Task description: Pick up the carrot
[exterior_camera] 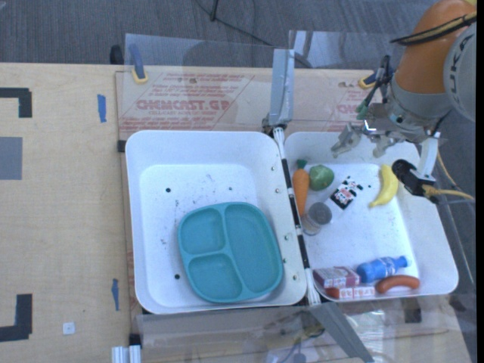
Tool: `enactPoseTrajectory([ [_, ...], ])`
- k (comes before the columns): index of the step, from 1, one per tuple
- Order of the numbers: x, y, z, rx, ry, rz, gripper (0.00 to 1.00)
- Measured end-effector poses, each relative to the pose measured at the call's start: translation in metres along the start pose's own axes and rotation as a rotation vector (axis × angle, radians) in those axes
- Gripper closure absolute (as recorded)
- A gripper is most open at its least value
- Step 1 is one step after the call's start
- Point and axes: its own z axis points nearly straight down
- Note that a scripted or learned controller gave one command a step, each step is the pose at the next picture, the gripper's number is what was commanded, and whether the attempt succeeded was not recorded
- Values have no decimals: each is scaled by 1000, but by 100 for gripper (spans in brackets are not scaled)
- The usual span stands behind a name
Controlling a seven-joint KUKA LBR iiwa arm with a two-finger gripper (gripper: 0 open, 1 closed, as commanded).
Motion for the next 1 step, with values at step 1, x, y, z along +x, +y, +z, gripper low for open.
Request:
enactPoseTrajectory([
  [1, 9, -21, 84, -4, -1, -10, 0],
])
